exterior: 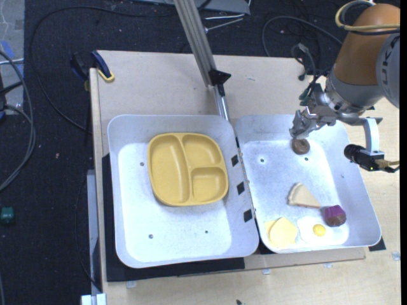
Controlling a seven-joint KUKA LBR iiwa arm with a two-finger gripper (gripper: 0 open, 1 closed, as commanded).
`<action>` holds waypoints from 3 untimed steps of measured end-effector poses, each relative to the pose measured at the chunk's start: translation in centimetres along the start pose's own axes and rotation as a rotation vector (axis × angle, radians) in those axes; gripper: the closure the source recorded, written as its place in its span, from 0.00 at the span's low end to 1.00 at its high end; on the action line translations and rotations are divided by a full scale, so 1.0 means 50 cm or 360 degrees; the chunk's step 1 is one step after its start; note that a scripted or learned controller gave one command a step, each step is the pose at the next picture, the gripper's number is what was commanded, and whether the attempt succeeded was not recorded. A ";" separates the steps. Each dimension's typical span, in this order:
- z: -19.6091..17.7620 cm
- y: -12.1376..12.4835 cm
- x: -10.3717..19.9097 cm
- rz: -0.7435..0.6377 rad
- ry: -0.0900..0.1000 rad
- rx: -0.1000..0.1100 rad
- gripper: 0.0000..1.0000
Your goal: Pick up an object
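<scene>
The end effector hangs over the far end of the right bin, directly above a small brown round piece — how far it is spread, or whether it grips the piece, cannot be told. Nearer the camera than that piece lie a pale wedge, a purple lump, a yellow disc and a fried-egg shape. Left of the right bin, the left bin carries a yellow divided plate on the worktop.

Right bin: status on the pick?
Gripper low over right bin's far end. Small brown round piece just below it, on the bin floor. Nothing crowding it.
</scene>
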State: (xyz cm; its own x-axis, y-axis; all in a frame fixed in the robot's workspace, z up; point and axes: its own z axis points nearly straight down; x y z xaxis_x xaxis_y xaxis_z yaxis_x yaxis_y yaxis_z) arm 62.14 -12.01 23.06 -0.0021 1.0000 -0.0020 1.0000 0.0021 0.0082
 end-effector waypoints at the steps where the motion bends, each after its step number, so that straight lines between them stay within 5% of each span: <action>1: -0.067 0.003 0.000 -0.0001 0.0001 0.0004 1.00; 3: -0.049 -0.089 0.193 -0.0008 0.0006 0.0016 1.00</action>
State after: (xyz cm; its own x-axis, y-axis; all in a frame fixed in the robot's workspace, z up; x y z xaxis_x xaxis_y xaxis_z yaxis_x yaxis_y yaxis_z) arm 57.65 -2.37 25.45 -0.0072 1.0000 0.0018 1.0000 0.0072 -0.0021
